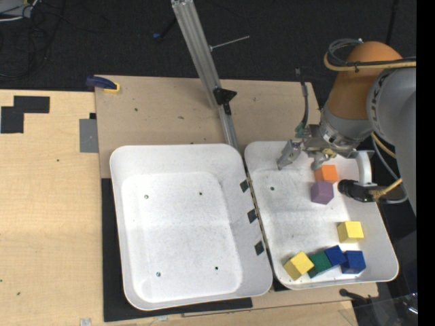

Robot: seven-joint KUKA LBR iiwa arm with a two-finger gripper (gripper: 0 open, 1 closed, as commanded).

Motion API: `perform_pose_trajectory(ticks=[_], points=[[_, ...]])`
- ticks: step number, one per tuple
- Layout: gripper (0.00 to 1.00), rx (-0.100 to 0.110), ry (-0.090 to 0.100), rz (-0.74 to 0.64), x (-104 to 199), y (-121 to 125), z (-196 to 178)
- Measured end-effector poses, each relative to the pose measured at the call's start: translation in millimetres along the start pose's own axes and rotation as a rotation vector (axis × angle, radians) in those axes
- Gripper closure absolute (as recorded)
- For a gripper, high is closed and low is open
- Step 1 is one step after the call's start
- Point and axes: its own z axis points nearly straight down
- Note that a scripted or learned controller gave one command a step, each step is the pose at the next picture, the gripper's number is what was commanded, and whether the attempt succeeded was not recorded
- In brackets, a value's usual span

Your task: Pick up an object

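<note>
In the right bin (285,209) lie several small blocks. An orange block (328,173) sits near the back, and a purple block (322,192) rests just in front of it. A yellow block (351,231) lies further forward on the right. At the front edge a second yellow block (298,265), a green block (318,262) and two blue blocks (334,255) (353,261) are packed together. My gripper (302,160) hangs over the bin's back part, just left of the orange block. It is open, with nothing between its fingers.
The left bin (136,175) sits beside the right one, joined by black clips (251,214). A slanted aluminium rail (204,60) rises behind the bins. The grey arm with its orange band (357,90) fills the upper right.
</note>
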Motion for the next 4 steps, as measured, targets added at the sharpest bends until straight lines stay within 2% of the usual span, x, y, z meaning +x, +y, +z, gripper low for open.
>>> perform_pose_trajectory(ticks=[1, 2, 3, 4], points=[[0.0, 0.003, -0.001, 0.003, -5.9, -3.8, 62.3], [0.0, -0.003, -0.001, 0.004, -5.6, -4.2, 64.9], [1.0, -0.003, -0.001, 0.007, -6.3, -4.3, 54.8], [1.0, -0.011, -0.002, 0.002, 1.9, -5.2, 6.5]])
